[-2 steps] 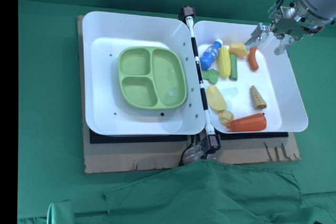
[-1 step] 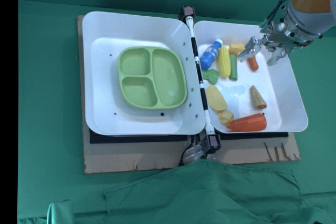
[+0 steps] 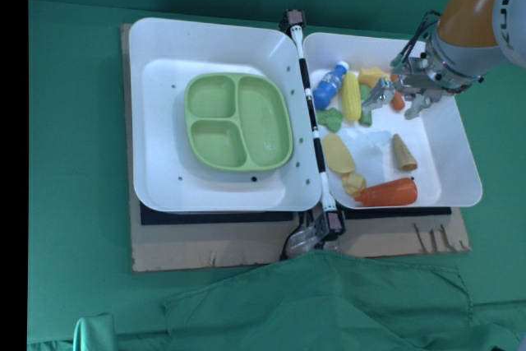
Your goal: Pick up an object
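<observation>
A green cloth covers the surface [image 3: 74, 136], and a sheet of brown cardboard [image 3: 205, 247] lies on it under both bins. At the bottom of the frame a loose fold of green fabric [image 3: 329, 300] is bunched up over the cardboard's lower edge.

The left bin [image 3: 156, 45] sits left of centre and holds a light green divided plate [image 3: 238, 122], flat on the bin's floor with its three compartments facing up. A narrow black-and-white divider [image 3: 311, 115] runs from upper centre down to lower centre between the two bins.

The right bin [image 3: 460, 168] holds a scatter of toy foods. Near its upper left lies a blue bottle [image 3: 329, 86], just beside a yellow corn cob [image 3: 351, 97], with a small green piece [image 3: 332, 120] below the bottle. Lower down a pale yellow oval piece [image 3: 338, 152] lies near the divider, a small yellow lumpy piece [image 3: 355, 183] sits below it, and an orange-red carrot [image 3: 388, 193] lies along the bin's lower edge. A tan ice-cream cone [image 3: 403, 152] lies near the middle of the bin.

The gripper [image 3: 400, 99] hangs over the upper part of the right bin, its arm [image 3: 485, 4] coming in from the upper right of the frame. A small orange object [image 3: 398, 102] lies right at the fingers, but I cannot tell whether they are spread or closed, nor whether they have hold of it.
</observation>
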